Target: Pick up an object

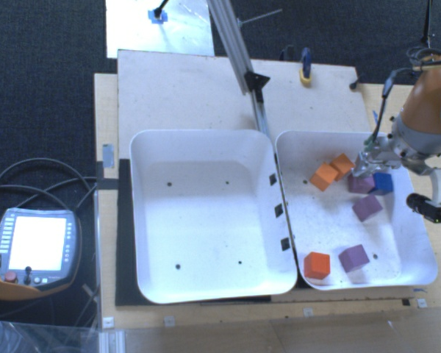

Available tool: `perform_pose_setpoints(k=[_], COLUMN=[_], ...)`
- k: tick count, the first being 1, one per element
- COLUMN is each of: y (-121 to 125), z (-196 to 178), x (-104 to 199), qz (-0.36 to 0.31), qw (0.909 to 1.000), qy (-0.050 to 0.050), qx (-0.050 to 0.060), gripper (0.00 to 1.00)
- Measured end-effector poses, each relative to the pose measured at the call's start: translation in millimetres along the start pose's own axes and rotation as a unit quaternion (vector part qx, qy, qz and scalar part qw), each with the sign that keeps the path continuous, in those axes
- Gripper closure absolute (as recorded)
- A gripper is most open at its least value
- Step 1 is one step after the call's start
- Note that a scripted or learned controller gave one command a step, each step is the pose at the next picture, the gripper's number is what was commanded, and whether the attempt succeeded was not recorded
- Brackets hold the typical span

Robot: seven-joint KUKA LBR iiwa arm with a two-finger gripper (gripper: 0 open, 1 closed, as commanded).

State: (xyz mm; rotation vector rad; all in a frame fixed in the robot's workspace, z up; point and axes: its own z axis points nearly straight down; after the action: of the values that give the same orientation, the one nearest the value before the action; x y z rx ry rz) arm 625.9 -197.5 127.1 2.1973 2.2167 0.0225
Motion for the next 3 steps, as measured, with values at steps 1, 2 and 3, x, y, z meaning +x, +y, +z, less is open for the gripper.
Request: perform_pose_setpoints(k=[1, 2, 3], y=[4, 6, -3], z=[-66, -97, -108], x=[1, 0, 59], qz=[0.002, 0.002, -0.001], qw=[1.0, 1.0, 0.9999], qy=[0.001, 0.001, 0.003], qx=[0.008, 0.009, 0.011], gripper=[1.0, 1.0, 1.0])
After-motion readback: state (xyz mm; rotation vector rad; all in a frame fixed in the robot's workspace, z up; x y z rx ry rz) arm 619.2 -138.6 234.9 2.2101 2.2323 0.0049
